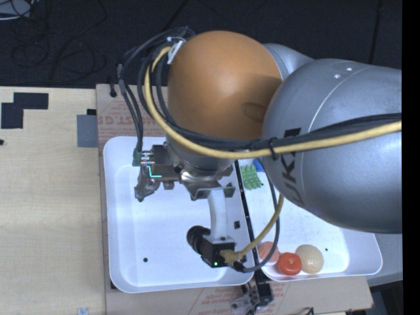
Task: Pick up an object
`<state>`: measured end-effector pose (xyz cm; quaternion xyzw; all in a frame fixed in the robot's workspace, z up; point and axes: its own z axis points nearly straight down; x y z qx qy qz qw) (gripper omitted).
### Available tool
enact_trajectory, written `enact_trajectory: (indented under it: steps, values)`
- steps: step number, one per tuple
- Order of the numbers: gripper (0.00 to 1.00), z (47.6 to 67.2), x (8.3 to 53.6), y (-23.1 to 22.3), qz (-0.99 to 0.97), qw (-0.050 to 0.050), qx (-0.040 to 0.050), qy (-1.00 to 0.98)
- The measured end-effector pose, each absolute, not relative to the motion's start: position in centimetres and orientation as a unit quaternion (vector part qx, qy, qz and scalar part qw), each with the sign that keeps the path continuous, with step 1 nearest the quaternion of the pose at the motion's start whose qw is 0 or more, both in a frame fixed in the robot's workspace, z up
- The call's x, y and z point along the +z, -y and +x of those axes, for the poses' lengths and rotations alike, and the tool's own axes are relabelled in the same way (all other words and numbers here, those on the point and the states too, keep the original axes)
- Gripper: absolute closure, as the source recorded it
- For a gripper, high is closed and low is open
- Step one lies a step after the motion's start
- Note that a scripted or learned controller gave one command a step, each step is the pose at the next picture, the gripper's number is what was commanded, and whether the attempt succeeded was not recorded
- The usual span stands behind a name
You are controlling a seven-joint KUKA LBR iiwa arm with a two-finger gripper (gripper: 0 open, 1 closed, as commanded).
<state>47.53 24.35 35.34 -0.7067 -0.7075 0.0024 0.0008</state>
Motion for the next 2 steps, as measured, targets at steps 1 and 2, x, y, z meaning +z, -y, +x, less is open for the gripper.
enact_trajectory:
  steps: [1,2]
  values:
    - [0.00,47.54,35.34,-24.35,-0.707,0.001,0.0024,0.707]
    - [0.00,47.54,35.34,-24.35,-0.707,0.001,0.0024,0.707]
